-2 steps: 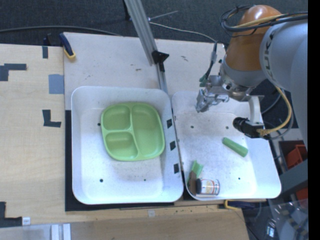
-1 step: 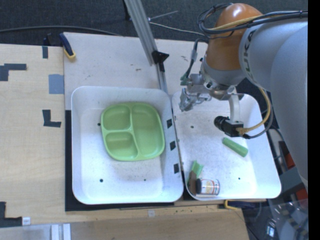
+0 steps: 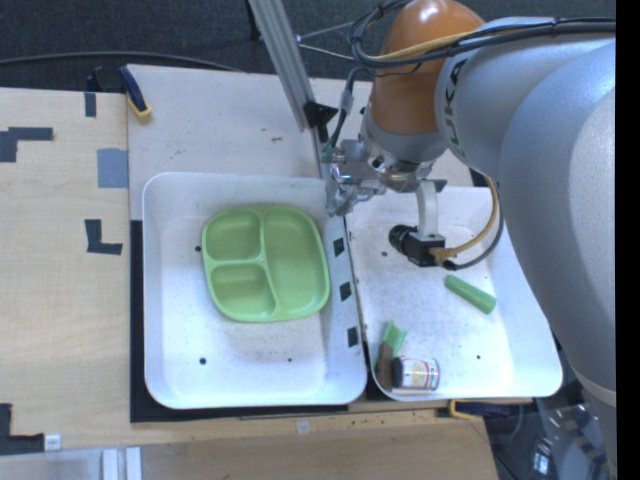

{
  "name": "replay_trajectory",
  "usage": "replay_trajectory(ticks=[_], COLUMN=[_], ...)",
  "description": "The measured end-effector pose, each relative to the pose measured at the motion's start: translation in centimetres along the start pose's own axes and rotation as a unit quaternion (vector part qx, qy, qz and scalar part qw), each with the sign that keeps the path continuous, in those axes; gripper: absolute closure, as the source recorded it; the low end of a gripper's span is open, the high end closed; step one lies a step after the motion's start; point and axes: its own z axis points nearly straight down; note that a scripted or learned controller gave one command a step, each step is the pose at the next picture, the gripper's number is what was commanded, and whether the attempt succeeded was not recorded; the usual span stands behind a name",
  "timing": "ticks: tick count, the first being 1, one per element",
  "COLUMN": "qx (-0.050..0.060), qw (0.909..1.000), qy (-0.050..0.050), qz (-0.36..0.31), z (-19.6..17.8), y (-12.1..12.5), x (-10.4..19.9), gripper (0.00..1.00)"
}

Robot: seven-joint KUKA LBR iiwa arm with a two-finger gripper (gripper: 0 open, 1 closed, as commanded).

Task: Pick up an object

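A light green divided plate lies flat in the left bin, close to its right wall. In the right bin a green stick lies near the middle. A small jar with a white label lies on its side at the front left corner, with a small green piece just behind it. My gripper hangs under the orange band over the back end of the wall between the bins, just beyond the plate's far right corner. Nothing is visibly held.
A black fitting with a tan hose hangs off the wrist over the right bin. A slanted aluminium bar stands behind the bins. A blue and yellow clamp lies at the back left. The grey arm covers the right side.
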Motion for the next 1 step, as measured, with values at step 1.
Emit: replay_trajectory(ticks=[1], qx=[0.000], qw=[1.0000], qy=[0.000], qz=[0.000], z=[-0.70], y=[-0.34], x=[4.62], gripper=[1.00])
